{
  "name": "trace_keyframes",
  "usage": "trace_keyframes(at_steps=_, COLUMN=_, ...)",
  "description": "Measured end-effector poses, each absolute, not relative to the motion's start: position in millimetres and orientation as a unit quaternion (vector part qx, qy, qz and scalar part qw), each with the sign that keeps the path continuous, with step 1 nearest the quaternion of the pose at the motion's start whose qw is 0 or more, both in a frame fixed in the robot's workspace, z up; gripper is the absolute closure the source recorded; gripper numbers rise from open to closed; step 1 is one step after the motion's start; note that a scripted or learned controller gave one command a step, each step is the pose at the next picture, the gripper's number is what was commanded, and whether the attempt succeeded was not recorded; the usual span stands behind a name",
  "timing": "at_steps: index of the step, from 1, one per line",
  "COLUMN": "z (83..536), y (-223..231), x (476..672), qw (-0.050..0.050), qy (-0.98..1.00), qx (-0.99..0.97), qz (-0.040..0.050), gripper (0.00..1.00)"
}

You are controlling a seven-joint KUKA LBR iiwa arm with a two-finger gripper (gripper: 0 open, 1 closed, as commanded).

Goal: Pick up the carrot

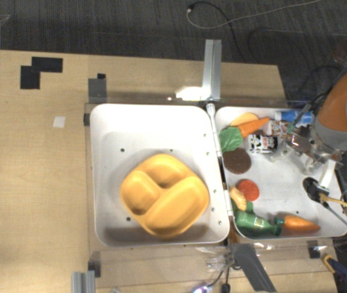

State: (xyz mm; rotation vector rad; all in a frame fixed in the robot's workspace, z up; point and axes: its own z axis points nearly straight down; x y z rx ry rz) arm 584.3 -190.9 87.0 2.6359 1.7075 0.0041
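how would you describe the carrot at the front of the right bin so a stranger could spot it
Look in the right bin, at its front right corner. The carrot lies there on its side, plain orange, tip pointing right, beside a green bottle.

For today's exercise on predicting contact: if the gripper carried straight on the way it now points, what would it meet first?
The gripper points toward the view's left, near the top of the right bin. The black-and-white toy lies first in that line, with the carrot just beyond and above. Its height is unclear, so it might pass over.

Robotics lab: wooden bench, twin white bins, loose cables.
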Motion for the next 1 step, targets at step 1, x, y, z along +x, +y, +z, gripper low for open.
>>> trace_keyframes(at_steps=1, z=88.8, y=-163.5, x=650.5, qw=-0.017, qy=0.389, qx=0.921, qz=-0.0265, gripper=0.00)
